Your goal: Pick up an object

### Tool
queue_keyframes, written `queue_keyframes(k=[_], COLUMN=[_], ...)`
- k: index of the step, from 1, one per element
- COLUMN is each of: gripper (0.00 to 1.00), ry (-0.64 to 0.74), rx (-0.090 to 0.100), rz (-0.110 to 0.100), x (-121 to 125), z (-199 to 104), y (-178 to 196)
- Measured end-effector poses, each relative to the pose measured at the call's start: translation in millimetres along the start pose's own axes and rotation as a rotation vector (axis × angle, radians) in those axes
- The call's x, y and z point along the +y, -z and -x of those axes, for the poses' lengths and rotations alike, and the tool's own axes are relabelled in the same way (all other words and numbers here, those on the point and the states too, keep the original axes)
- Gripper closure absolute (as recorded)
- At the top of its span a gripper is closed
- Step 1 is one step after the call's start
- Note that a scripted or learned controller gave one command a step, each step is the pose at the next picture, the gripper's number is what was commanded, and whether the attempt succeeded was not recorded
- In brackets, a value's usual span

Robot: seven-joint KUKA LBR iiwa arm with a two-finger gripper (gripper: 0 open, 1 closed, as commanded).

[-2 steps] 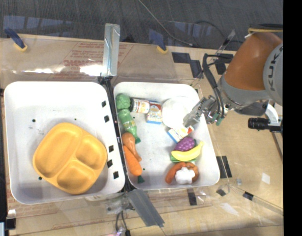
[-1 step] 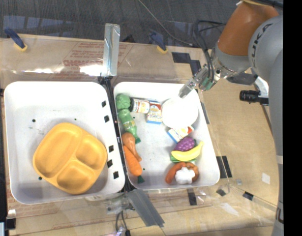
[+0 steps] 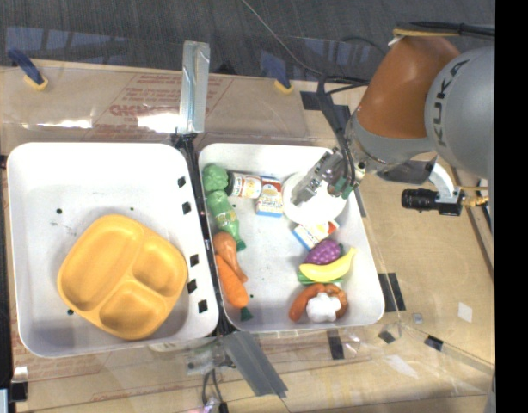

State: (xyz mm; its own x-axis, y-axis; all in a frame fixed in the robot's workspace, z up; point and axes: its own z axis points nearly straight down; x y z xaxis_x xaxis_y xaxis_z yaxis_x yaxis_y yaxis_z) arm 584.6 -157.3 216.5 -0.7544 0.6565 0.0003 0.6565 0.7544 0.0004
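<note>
**Claw low over the right bin's far right corner, state unclear**

The claw (image 3: 320,181) hangs at the far right corner of the right bin (image 3: 273,269), reaching in under the grey arm (image 3: 457,101) with its orange band. It sits directly above a white round item (image 3: 320,203), and whether anything is gripped, or how wide it stands, cannot be told from this slant.

Inside the right bin the toys crowd the edges. Along its left wall lie a green vegetable (image 3: 215,179) at the far end, a second green piece (image 3: 224,213) just below it, and an orange carrot (image 3: 230,272) running toward the near left corner. Near the far wall rest a small can (image 3: 243,185) and a little carton (image 3: 269,196), touching each other. Just below the white item lies a small flat packet (image 3: 314,232). Toward the right wall sit purple grapes (image 3: 325,252) on top of a yellow banana (image 3: 326,269), and at the near right corner a brown-and-white toy (image 3: 319,303).

The left bin (image 3: 40,179) carries a yellow divided tray (image 3: 122,275), lying toward its near edge.
</note>
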Motion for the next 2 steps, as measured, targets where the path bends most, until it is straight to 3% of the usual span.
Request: queue_keyframes(k=[1,2], gripper=[1.0,1.0], ry=[0.065,0.279], rx=[0.0,-0.011], rz=[-0.001,0.003], x=[18,44], z=[12,49], y=[-28,-116])
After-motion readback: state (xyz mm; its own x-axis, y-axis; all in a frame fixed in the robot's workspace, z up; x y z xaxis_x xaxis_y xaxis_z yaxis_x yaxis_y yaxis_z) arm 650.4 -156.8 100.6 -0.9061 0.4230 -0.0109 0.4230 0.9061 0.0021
